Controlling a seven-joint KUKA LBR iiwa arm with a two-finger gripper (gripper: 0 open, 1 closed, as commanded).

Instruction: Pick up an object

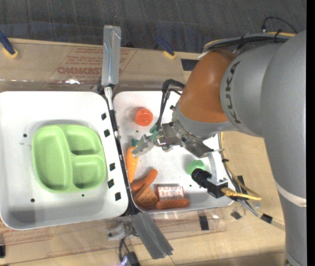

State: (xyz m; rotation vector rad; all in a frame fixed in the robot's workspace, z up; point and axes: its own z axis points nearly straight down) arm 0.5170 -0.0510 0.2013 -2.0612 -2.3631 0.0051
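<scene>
Two shallow white bins sit side by side on the worktop. The left bin carries one thing: a light green divided tray with three compartments, lying flat near the middle.

The right bin holds the loose items. I count one round orange-red piece toward the far side, one carrot lying along the left wall, two sausages, one angled just beside the carrot's near end and one flat along the near wall, one small red-and-white packet touching that second sausage, and one green piece to the right, partly covered by the arm's hardware.

The single grey arm with its orange band reaches in from the right over the right bin. The gripper points left, its tip just above the carrot's far end, between the orange-red piece and the carrot. How the fingers stand, I cannot tell; the tip is small and cluttered.
</scene>
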